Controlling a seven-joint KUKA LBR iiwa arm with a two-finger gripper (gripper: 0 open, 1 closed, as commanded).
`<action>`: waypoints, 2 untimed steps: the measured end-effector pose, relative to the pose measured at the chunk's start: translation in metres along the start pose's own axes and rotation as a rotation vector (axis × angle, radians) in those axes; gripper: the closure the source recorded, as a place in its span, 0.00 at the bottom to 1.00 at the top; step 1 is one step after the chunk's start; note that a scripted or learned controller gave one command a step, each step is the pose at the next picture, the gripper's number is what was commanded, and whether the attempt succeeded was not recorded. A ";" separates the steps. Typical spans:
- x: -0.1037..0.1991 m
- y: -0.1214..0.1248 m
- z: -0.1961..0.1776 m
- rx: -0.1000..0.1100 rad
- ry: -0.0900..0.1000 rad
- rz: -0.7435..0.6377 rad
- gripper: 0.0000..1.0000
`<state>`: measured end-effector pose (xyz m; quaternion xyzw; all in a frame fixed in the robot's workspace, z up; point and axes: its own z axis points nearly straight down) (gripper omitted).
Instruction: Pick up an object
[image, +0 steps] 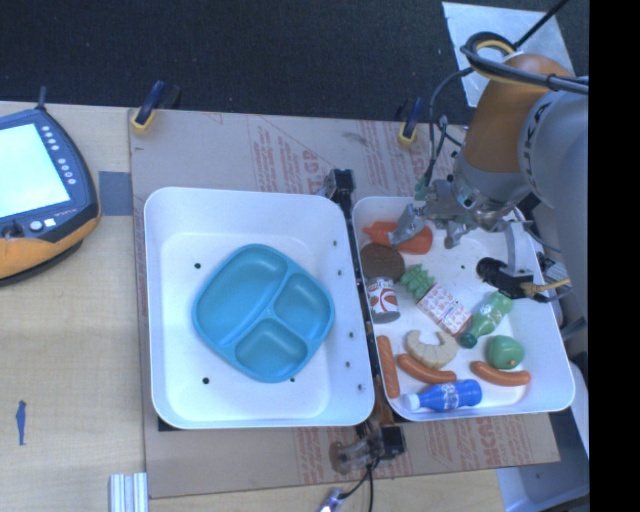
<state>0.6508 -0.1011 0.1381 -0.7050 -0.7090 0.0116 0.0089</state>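
Fingers (432, 226) spread open at the far end of the right bin (556, 385), one tip touching an orange toy (413, 240), nothing gripped. Nearer from that toy: brown disc (382, 261), can (382, 299), sausages (428, 370), bottle (447, 397).

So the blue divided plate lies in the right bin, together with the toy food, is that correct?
Not quite. The camera view shows the blue divided plate alone in the left bin. The toy food, such as the two sausages and the blue bottle, lies in the right bin.
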 end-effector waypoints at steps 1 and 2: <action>-0.001 0.000 -0.010 -0.007 -0.003 0.001 1.00; -0.001 0.000 -0.010 -0.007 -0.003 0.001 0.00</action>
